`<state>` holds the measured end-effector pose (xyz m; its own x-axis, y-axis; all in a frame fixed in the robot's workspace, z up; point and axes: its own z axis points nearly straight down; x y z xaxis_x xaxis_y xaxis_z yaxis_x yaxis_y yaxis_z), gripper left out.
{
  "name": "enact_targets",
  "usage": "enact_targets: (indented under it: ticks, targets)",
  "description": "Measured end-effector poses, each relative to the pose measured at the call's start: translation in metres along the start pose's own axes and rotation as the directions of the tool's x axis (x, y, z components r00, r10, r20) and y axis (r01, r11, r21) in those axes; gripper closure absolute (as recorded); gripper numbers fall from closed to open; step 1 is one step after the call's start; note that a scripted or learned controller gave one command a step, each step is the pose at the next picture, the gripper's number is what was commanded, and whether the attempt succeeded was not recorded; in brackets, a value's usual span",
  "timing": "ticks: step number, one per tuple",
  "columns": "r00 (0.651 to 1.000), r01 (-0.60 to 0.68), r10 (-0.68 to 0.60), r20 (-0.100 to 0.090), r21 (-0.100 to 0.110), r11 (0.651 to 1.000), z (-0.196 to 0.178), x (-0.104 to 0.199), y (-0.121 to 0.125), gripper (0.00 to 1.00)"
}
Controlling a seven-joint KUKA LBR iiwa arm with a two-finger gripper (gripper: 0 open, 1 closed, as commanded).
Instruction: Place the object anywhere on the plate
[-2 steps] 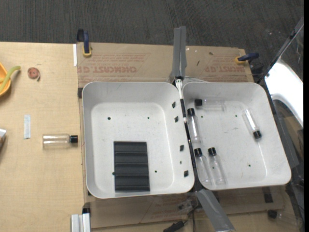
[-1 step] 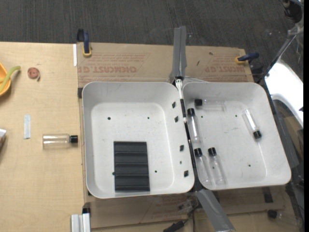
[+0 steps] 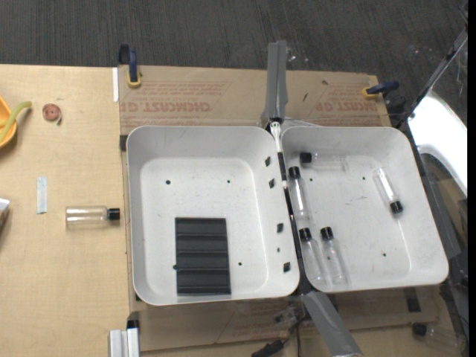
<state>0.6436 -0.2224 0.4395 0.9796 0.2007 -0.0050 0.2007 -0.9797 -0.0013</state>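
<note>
Plate (image 3: 201,256) sitting front of left bin (image 3: 138,199) | vials lying in right bin (image 3: 357,225), well apart from plate | fingers' state: cannot tell | suggesting lone vial (image 3: 388,190), gripping mid-body, laying it along plate's ribs against rolling
</note>
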Motion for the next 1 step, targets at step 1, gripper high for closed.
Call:
enact_targets:
  ticks: [1]
  targets:
    - [1.000, -0.003, 0.003, 0.000, 0.000, 1.000, -0.0002, -0.0800, -0.0204, 0.00]
